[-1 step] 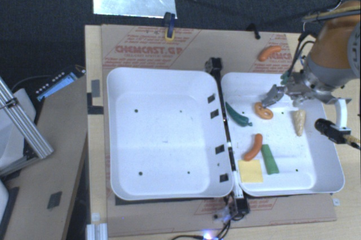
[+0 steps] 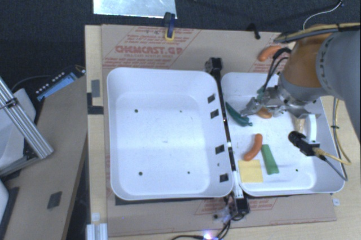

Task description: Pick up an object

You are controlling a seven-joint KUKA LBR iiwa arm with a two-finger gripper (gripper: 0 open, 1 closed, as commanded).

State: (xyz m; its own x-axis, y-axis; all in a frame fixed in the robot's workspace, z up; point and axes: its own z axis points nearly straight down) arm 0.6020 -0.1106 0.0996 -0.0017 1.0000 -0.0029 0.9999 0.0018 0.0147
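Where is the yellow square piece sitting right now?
The yellow square lies flat in the right bin, near its front left corner. The green block is just to its right and the orange sausage-shaped piece just behind it.

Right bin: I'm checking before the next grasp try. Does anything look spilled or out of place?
Mostly tidy. One orange piece lies outside the right bin, on the board behind it. Inside, the other items rest flat on the floor.
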